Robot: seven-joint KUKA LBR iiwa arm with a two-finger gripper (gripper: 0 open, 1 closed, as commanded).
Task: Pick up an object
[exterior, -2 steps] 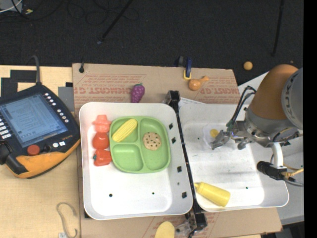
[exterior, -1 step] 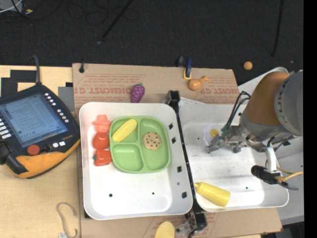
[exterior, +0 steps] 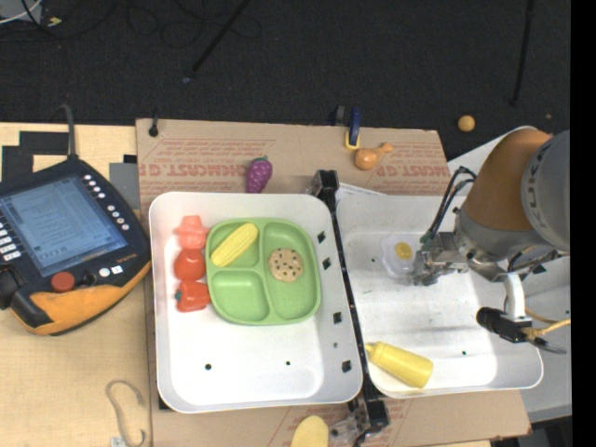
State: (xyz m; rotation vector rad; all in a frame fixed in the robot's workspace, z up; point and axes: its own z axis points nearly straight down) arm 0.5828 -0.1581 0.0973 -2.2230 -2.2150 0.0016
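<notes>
We see two white bins side by side in the middle of the frame. The left bin [exterior: 186, 361] has a green plate [exterior: 251, 301] w/ three parts. A yellow corn cob [exterior: 232, 243] lies in the plate's upper left part, and a round cookie [exterior: 286, 265] sits in its upper right part. The big lower part has nothing in it that we can see. Just left of the plate, touching its edge, is a stack of orange-red toy pieces [exterior: 190, 264].

The right bin [exterior: 484, 366] sits at the center right. The grey arm w/ the orange band [exterior: 510, 180] comes in from the right side. Its gripper [exterior: 426, 266] is low in the upper part of that bin. Right next to it, on the left, is a small clear thing w/ a yellow spot [exterior: 401, 250]. We can't tell if the gripper touches it, and we can't tell if the gripper is wide or closed, it's too small and dark to see. A yellow bottle [exterior: 400, 363] lies on its side at the bin's lower left edge, far from the gripper.

Above the bins, on brown cardboard [exterior: 289, 152], sit a purple grape bunch [exterior: 259, 172] and an orange pear-shaped toy [exterior: 370, 155]. At the far left of the frame is a control pad w/ a screen [exterior: 65, 240]. A yellow thing [exterior: 310, 430] peeks in at the bottom middle.
</notes>
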